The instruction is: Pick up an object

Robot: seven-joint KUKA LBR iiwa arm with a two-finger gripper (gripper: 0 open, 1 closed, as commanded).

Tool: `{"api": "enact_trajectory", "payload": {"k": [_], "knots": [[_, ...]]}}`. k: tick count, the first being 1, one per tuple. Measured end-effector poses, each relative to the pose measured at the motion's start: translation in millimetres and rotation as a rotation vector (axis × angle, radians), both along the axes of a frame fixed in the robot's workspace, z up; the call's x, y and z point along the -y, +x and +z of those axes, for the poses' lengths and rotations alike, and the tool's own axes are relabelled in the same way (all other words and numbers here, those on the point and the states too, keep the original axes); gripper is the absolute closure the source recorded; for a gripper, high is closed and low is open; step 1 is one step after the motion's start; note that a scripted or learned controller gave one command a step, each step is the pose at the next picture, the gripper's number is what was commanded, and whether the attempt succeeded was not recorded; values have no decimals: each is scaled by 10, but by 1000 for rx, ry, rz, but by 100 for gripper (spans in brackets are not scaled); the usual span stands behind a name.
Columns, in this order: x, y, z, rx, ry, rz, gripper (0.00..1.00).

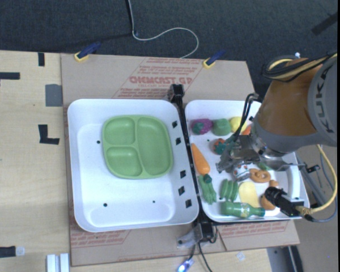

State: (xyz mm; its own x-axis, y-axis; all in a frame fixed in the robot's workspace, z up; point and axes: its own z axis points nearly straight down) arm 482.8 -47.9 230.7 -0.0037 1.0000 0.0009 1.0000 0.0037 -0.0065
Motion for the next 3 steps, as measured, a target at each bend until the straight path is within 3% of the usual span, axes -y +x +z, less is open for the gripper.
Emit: {"api": "enact_trajectory", "payload": {"k": [1, 2, 3], "knots": [[-769, -10, -499, -2, 1, 4, 100], [-851, 24, 856, 19, 1, 1, 100], [-1057, 7, 1107, 7, -1, 0, 100]]}}
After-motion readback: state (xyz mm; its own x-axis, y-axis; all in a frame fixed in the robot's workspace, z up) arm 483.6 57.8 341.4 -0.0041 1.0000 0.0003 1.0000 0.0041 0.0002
